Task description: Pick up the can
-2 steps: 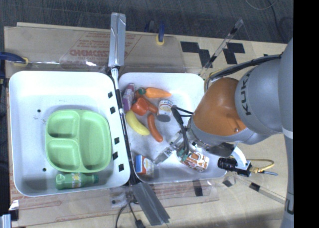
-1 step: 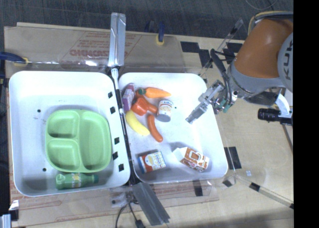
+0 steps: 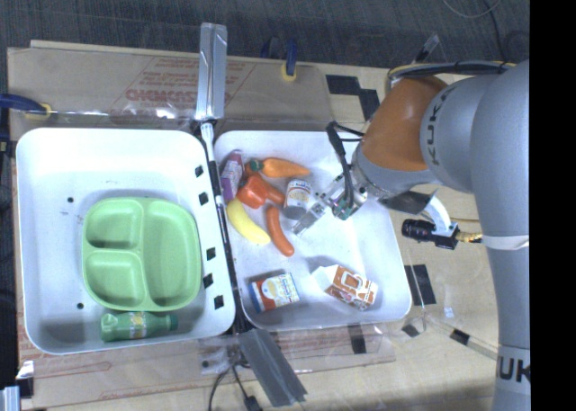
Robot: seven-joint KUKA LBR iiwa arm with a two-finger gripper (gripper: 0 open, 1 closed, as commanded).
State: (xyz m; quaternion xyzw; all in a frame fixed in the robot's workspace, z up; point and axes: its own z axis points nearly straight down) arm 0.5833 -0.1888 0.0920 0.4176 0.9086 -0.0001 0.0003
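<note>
Can [image 3: 298, 193] sits upright in the right bin [image 3: 382, 252], upper middle, label facing the camera. Gripper [image 3: 308, 218] is right at it: fingertips at the can's lower right edge, apparently touching, but the can isn't between them. Can't tell whether the jaws are apart or together; the tips blur into the can's shadow.

Near to far:
- Green bottle [image 3: 137, 325] lies on its side at the front of the left bin [image 3: 36, 220].
- Small box [image 3: 274, 290] with orange label and a carton [image 3: 350, 287] lie at the front of the right bin, well apart from the can.
- Green tray [image 3: 140, 253] with three compartments sits in the middle of the left bin.
- Banana [image 3: 247, 223] and carrot [image 3: 279, 231] lie just left of and below the can, carrot tip near the gripper.
- Red pepper [image 3: 258, 192] is just beside the can on its left; purple bottle [image 3: 232, 174] sits against the divider.
- Orange pepper [image 3: 282, 167] lies just behind the can.

Arm [image 3: 423, 139] comes in from the right, orange band above the wrist, over the bin's right rim.
</note>
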